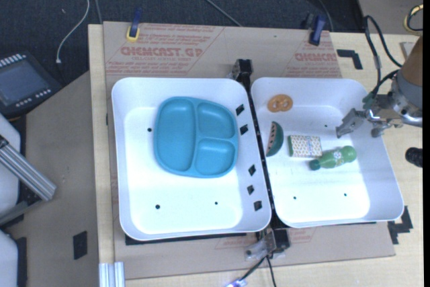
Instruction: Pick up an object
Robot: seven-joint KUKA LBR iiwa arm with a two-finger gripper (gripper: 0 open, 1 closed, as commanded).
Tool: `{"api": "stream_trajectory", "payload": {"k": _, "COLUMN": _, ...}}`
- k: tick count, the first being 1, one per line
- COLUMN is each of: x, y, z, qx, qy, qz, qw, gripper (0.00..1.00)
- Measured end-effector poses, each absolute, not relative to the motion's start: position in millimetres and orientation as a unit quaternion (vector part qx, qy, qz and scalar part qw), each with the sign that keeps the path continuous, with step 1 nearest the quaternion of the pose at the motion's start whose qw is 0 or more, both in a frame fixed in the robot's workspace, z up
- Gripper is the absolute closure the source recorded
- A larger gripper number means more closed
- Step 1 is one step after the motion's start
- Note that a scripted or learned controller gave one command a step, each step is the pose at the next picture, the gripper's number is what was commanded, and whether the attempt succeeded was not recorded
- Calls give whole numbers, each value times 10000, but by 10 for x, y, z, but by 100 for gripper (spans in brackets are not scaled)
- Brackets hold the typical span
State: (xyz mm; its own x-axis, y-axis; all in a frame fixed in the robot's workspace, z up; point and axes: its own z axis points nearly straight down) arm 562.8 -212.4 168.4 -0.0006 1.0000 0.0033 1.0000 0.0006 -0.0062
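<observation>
While my gripper [361, 123] hangs over the right bin [376, 201] near its far right wall, I see its jaws spread wide with nothing between them. Just below them lies the green bottle [333, 158], on its side. Left of that sit a patterned packet [304, 146], a watermelon slice [273, 138] and a pretzel [280, 103].

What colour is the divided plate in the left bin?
Light blue plate, clearest in the camera view.
</observation>
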Motion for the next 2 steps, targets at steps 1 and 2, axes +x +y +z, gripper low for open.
{"api": "stream_trajectory", "payload": {"k": 1, "x": 5655, "y": -2213, "z": 1183, "qx": -7071, "qy": -7072, "qz": 12, "qw": 28, "gripper": 0}}
{"api": "stream_trajectory", "payload": {"k": 2, "x": 5671, "y": -2164, "z": 840, "qx": -7057, "qy": -7085, "qz": -25, "qw": 46, "gripper": 0}}
